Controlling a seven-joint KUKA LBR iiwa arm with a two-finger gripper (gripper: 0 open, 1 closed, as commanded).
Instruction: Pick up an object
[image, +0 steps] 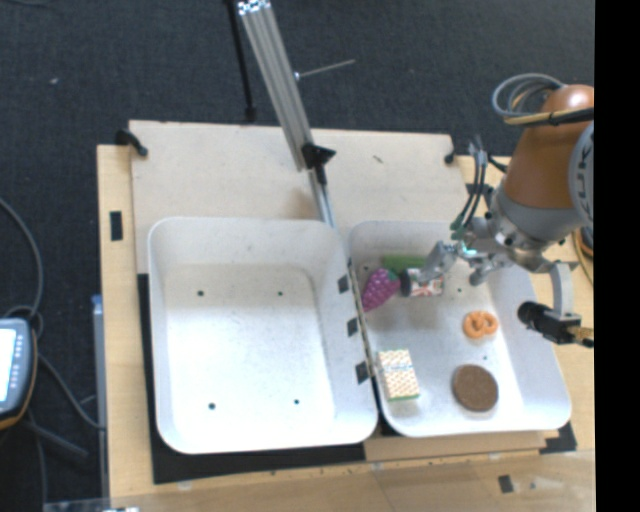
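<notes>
Purple bunch (379, 288): just left of the fingers (432, 266), right bin (535, 405).
Red-white item (426, 287): directly under the fingers, small; long axis unclear, facing too blurred.
Green piece (402, 262): touching-close behind.
Fingers state: can't tell, blurred.
Risk: judged — cluttered trio, closing may nudge neighbours or pinch two things.

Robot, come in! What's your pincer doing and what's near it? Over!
Pincer low in right bin, at small red-white item. Grip unconfirmed. Purple grapes and green piece crowd close. Pretzel, brown disc, box lie apart.
</notes>
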